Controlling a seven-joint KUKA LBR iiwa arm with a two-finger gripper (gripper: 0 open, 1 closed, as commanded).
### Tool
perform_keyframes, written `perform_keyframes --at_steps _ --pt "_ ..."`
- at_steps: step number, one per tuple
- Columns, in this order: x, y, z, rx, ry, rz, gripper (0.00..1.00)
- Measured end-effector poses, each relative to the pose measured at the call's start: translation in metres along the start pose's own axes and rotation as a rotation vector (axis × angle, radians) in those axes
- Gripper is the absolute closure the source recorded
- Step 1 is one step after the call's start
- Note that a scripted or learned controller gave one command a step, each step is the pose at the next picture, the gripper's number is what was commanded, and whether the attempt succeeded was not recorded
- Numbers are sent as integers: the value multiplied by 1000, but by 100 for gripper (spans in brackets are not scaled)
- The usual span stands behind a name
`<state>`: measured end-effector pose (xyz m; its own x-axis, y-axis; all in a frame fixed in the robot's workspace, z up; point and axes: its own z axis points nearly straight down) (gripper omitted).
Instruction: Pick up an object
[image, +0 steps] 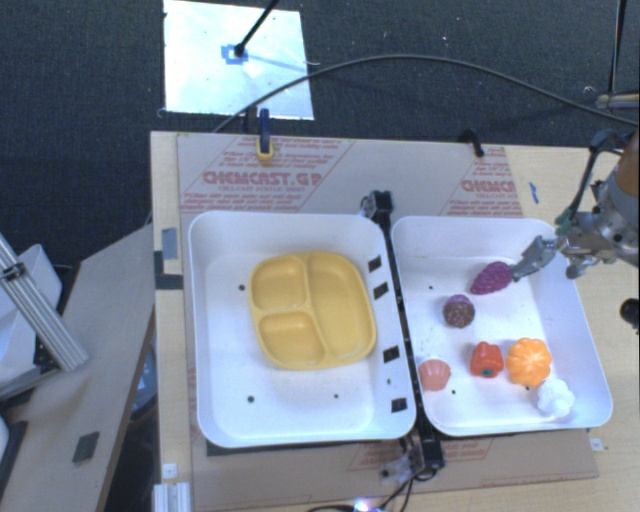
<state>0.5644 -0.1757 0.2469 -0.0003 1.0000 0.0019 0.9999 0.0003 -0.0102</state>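
The purple grape bunch (491, 277), a knobbly plastic toy, lies in the upper part of the right bin (590, 352), and the gripper (535, 258) sits right at its far end, touching or nearly so. I can't tell how its fingers stand from here. My guess is it was chosen for lying apart from the rest. Below it are a dark round fruit (459, 311), a glossy red pepper (486, 360), a ribbed orange pumpkin (529, 361), a pink shell-like piece (434, 374) and something lumpy and white (554, 397). A yellow divided tray (311, 309) occupies the left bin (222, 330).

Dark carpet floor (80, 110), wooden bench (400, 165)
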Motion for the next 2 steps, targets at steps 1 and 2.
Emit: perform_keyframes --at_steps 1,2 --pt "1 2 -7 -12 -2 -3 0" --pt "7 3 37 -9 -2 -2 0"
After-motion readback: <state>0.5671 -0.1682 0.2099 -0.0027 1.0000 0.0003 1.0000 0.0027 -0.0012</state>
